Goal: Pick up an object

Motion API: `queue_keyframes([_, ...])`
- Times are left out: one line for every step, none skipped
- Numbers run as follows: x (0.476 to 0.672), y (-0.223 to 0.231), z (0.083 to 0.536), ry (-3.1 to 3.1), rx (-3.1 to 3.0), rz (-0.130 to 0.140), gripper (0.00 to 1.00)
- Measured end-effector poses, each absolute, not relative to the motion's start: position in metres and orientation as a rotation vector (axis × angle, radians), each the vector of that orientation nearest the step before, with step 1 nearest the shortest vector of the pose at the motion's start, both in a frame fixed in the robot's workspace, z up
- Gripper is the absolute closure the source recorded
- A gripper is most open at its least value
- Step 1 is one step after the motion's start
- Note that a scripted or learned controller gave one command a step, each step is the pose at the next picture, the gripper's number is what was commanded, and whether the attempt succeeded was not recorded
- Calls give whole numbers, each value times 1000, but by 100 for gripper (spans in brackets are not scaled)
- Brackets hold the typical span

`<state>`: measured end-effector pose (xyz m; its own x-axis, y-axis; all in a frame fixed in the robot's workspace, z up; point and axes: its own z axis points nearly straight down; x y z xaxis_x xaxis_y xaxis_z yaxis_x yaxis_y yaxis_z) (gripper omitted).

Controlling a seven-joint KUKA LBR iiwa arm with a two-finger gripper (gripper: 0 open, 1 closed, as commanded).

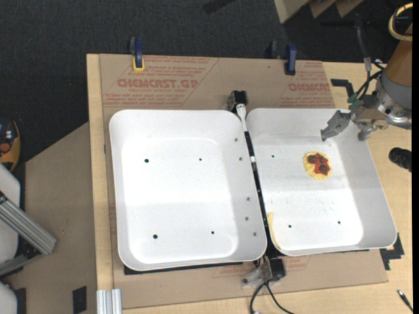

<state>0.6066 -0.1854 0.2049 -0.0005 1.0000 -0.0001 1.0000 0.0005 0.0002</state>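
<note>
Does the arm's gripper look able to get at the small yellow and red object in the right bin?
Probably yes: the gripper hangs just above and right of the object, which lies alone on the right bin floor.

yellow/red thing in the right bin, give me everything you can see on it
The small object is a flat-looking, roughly round yellow piece with a dark red patch across its top, possibly a toy food item; its material can't be told at this size. It lies on the floor of the right bin, in the far half, apart from every wall. Nothing touches it but the bin floor. The gripper hangs above and beyond it, toward the bin's far right corner, not in contact.
</note>
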Motion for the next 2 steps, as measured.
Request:
queue_keyframes([589, -154, 81, 2221, 2216, -2, 0])
queue_keyframes([623, -178, 88, 2217, 2213, 6, 0])
